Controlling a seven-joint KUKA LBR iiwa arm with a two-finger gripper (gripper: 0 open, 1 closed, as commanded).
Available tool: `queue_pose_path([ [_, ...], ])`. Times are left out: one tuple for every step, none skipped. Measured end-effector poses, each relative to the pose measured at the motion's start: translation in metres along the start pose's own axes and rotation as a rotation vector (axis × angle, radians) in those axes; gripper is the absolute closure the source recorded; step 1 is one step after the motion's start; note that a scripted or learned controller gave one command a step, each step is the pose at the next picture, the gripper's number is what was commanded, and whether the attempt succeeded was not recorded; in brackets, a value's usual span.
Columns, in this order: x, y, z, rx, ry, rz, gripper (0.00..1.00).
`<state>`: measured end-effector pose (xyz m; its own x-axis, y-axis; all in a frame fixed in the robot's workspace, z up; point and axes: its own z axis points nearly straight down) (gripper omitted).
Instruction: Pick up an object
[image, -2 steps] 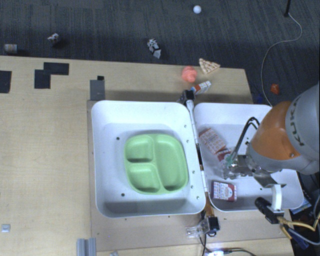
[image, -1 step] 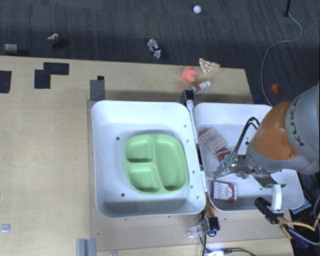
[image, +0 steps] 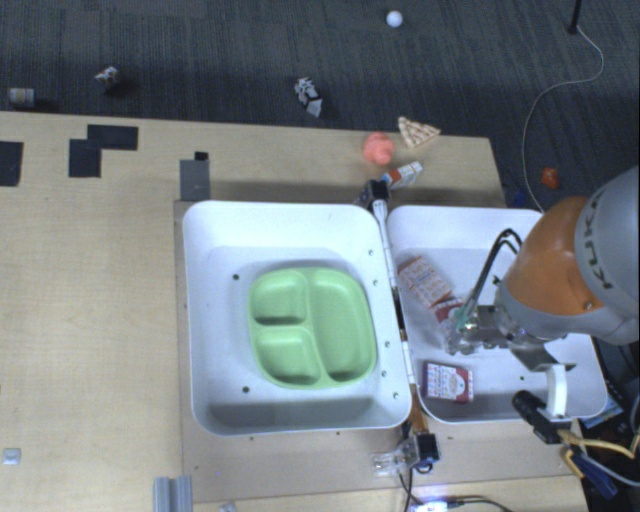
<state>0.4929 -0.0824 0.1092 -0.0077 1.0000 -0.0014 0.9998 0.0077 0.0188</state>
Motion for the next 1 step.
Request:
queue_pose_path([
  [0.0000, 0.0000, 0.0000, 0.000, 0.000, 0.000, 0.00],
])
